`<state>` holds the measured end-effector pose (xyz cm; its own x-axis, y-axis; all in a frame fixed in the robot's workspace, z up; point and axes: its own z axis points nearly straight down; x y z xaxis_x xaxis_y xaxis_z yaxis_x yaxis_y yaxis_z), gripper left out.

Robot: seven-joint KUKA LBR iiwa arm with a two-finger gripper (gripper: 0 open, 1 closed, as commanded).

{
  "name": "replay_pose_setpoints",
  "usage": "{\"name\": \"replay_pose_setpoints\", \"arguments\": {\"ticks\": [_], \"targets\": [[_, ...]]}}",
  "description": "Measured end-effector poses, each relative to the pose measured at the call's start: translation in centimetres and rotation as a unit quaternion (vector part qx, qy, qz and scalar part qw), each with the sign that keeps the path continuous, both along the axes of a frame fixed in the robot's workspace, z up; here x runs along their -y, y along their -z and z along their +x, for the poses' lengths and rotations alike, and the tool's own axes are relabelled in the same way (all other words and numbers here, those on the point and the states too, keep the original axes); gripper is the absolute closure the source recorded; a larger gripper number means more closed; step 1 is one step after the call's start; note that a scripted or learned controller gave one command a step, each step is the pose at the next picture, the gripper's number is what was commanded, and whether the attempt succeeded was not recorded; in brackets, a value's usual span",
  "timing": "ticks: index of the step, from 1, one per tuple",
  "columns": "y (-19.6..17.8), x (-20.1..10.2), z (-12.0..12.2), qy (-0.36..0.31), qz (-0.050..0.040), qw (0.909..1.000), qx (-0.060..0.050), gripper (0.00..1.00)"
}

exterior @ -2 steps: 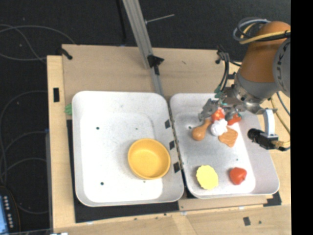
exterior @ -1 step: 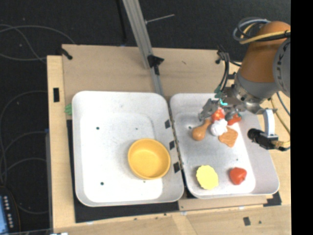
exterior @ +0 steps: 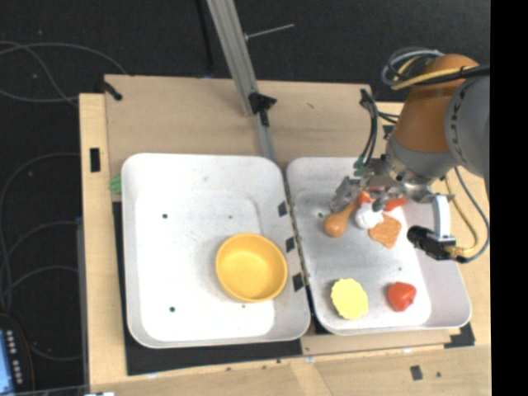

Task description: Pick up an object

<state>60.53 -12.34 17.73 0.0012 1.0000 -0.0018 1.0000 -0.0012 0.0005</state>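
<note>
The gripper (exterior: 369, 198) hangs low over the right bin (exterior: 318, 180) — the finger state cannot be told. Just below it lie a wooden peg (exterior: 338, 223), a white piece (exterior: 366, 219) and an orange chunk (exterior: 385, 233). Nearer the bin's front edge sit a yellow disc (exterior: 350, 299) and a red piece (exterior: 401, 296). The left bin (exterior: 165, 188) holds a yellow bowl (exterior: 251, 267).
</note>
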Motion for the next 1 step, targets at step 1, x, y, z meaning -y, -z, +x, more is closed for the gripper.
{"name": "replay_pose_setpoints", "arguments": {"ticks": [1], "targets": [[6.31,-0.06,-0.25,0.0,0.0001,1.0,-0.003,0.0]]}}
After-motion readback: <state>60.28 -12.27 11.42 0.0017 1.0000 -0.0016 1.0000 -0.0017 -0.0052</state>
